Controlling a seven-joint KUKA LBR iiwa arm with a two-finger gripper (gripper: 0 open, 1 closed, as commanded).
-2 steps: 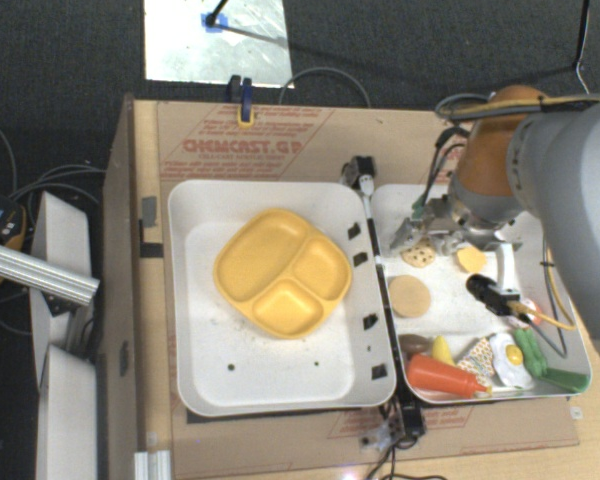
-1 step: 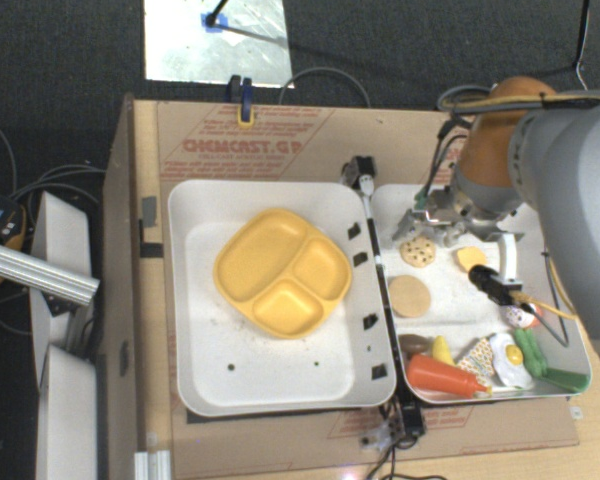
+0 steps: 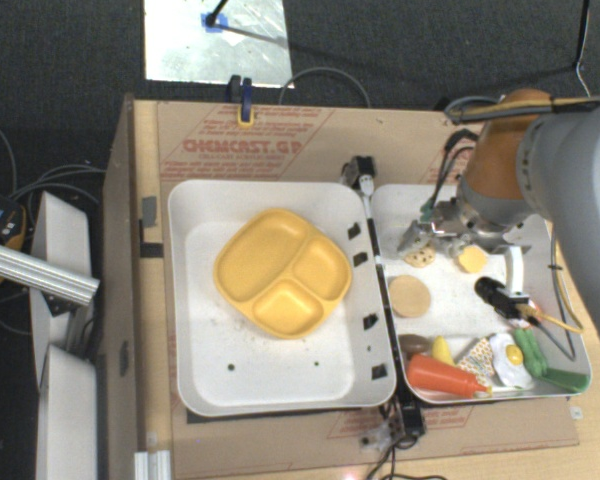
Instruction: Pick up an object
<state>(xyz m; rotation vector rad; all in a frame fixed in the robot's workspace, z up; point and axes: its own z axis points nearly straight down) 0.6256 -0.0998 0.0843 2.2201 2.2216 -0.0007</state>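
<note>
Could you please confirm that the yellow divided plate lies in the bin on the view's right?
Not quite. The yellow divided plate lies in the bin on the view's left, not the right one. The camera view shows it resting on that bin's white floor.

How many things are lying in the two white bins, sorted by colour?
Yellow: 3 (plate, block, small piece)
Tan: 2 (round disc, dotted cracker)
Orange: 1 (carrot)
Green: 1 (vegetable)
White: 1 (fried egg)
Brown: 1 (lump)
Total: 9
</note>
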